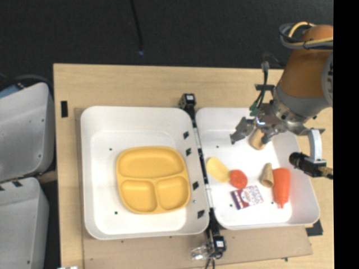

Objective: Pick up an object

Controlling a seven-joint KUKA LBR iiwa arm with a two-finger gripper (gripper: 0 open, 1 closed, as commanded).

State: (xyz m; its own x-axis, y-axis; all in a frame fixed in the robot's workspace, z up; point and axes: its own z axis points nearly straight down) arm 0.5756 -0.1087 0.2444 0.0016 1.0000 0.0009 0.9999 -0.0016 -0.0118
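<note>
Pale wooden worktop (pixel 67 83), two white bins (pixel 90 122). Left one: a yellow tray (pixel 152 179). Right one: a yellow lemon (pixel 217 169), red tomato (pixel 238 179), orange carrot (pixel 281 186), purple-and-white patterned packet (pixel 247 196).

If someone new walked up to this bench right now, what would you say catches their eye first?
Probably the yellow divided tray, lying alone in the left bin. Next, the grey arm with its orange band reaching in from the right, its gripper low over the far part of the right bin. Nearer in that bin lie a carrot, a red tomato and a yellow lemon-like piece.
</note>
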